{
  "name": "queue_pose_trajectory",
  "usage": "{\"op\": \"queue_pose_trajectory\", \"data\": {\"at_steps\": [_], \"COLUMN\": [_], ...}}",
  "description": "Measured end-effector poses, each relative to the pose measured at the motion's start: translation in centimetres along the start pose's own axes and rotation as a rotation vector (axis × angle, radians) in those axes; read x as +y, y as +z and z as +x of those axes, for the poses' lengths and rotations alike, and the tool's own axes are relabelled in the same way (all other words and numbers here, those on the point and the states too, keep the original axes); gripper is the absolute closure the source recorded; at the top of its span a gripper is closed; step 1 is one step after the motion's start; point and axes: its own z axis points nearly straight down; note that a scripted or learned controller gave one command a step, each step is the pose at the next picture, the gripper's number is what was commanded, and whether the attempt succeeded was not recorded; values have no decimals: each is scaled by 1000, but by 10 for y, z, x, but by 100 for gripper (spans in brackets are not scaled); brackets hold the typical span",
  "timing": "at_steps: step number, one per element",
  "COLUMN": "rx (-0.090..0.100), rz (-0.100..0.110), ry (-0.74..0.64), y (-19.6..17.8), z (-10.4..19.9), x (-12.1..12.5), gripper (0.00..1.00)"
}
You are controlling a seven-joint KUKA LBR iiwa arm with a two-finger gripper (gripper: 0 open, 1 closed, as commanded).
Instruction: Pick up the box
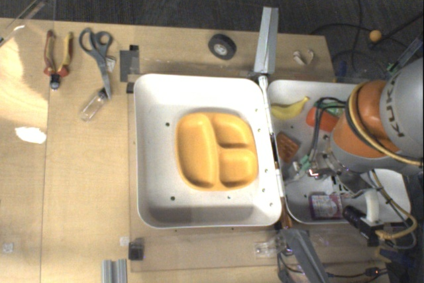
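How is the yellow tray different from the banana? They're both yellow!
The yellow tray is big and blocky with three sections; the banana is small, thin and curved. The tray sits alone in the middle of the left bin; the banana lies at the top edge of the right bin, next to other things and the arm. Both are yellow and lie flat in white bins.

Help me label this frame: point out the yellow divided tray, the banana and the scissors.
yellow divided tray (216, 150): camera view, on its long left compartment.
banana (289, 109): camera view, mid-length of the fruit.
scissors (101, 56): camera view, near the pivot below the handles.
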Motion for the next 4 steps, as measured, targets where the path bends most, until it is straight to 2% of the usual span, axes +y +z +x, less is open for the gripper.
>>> {"op": "queue_pose_trajectory", "data": {"at_steps": [1,2,3,4], "rx": [1,0,2,4], "rz": [14,1,6,12], "ry": [311,137,-24,-92], "y": [-77,1,4,-65], "z": [-63,-34,-34,-51], "x": [-12,-5,98,43], "gripper": [0,0,0,0]}}
